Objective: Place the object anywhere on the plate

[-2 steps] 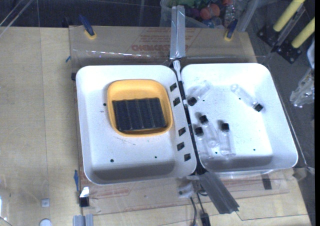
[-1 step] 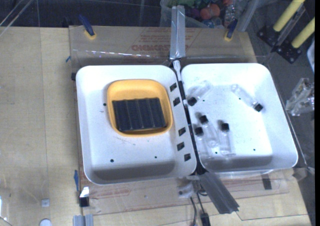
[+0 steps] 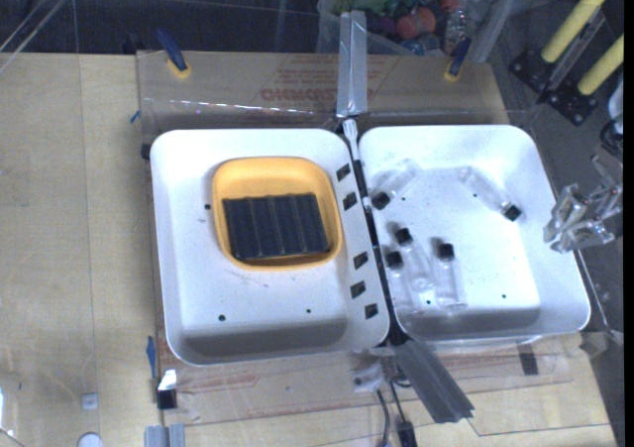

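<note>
The gripper (image 3: 580, 220) hangs at the right bin's (image 3: 515, 306) outer rim, by the view's right edge; whether it is open or closed, or holds anything, cannot be told; several clear bottles with black caps (image 3: 428, 267) lie scattered inside that bin; in the left bin (image 3: 188, 316), a yellow plate (image 3: 274, 210) bears a dark ribbed rectangular object (image 3: 274, 225), lying flat on it.

One fixed camera above the bench (image 3: 79, 187), slanting down over both white bins (image 3: 178, 237) side by side.
</note>
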Robot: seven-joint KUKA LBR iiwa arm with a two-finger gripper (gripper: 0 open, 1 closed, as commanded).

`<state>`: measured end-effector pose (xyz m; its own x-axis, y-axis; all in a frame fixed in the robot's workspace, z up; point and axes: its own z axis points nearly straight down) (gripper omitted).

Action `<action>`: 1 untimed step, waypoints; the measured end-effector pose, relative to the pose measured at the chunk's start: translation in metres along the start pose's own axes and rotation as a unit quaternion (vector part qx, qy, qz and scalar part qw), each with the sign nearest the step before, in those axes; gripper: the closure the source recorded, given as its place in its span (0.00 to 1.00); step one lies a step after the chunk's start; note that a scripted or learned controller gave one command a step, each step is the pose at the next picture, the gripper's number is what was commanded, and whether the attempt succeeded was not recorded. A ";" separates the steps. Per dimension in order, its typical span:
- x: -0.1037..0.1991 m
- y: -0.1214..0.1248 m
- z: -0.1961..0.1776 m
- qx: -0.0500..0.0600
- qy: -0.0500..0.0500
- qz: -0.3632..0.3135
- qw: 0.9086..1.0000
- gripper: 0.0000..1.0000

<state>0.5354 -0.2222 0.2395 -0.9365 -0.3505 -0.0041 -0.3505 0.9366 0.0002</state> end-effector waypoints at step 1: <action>-0.022 -0.007 0.035 -0.001 0.000 -0.154 0.988 1.00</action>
<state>0.5591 -0.2212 0.2044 -0.7854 -0.6189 -0.0042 -0.6189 0.7854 -0.0001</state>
